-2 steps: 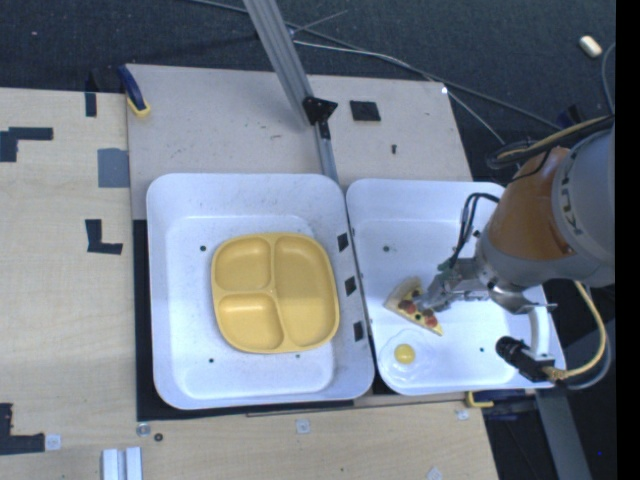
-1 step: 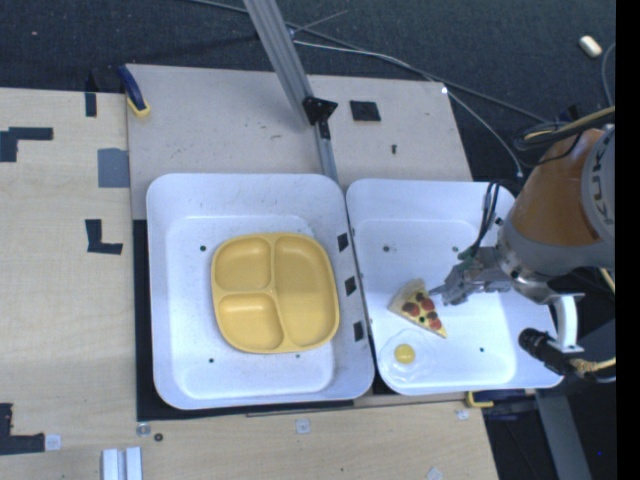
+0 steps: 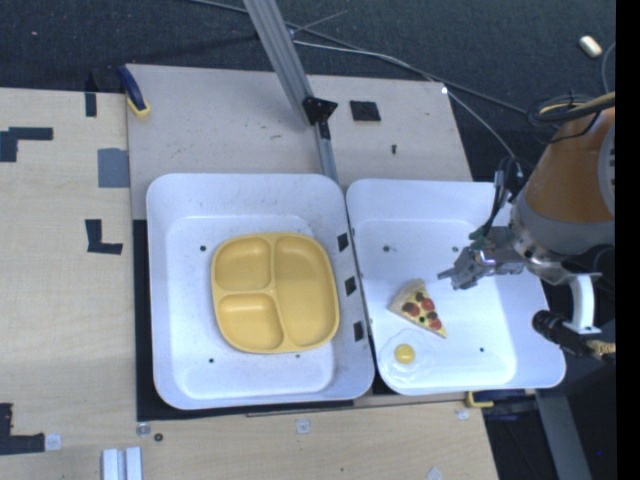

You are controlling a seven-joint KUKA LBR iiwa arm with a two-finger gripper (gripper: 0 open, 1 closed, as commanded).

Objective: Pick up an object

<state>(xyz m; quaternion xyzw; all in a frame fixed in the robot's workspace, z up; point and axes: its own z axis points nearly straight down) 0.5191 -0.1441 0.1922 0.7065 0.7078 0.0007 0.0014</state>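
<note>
Two shallow white bins are shown side by side on the tabletop (image 3: 240, 118), viewed from above at a slant. The left bin (image 3: 180, 298) carries a yellow plate (image 3: 274, 293) with three compartments, set near the bin's middle. The right bin (image 3: 500, 358) carries a pizza slice (image 3: 420, 308) with red toppings and a pale crust, lying near the bin's middle, its tip pointed toward the near right. A small yellow piece (image 3: 404, 353) is seen just near of the slice, close to the bin's near left corner, apart from the slice.

The arm (image 3: 570, 183), grey with an orange band, is seen reaching in from the right over the right bin. The gripper (image 3: 462, 274) is positioned just right of and slightly beyond the pizza slice, near it but not seen to touch it. Nothing is seen between the jaws; whether they are released or clenched cannot be told from this view.

A slanted metal bar (image 3: 285, 53) is shown crossing the far part of the tabletop, ending at a black fitting (image 3: 318, 110) just beyond the gap between the bins. Thin cables (image 3: 420, 73) are seen trailing across the dark floor (image 3: 450, 18) toward the arm. Dark tape marks (image 3: 100, 236) are scattered on the left of the tabletop.
</note>
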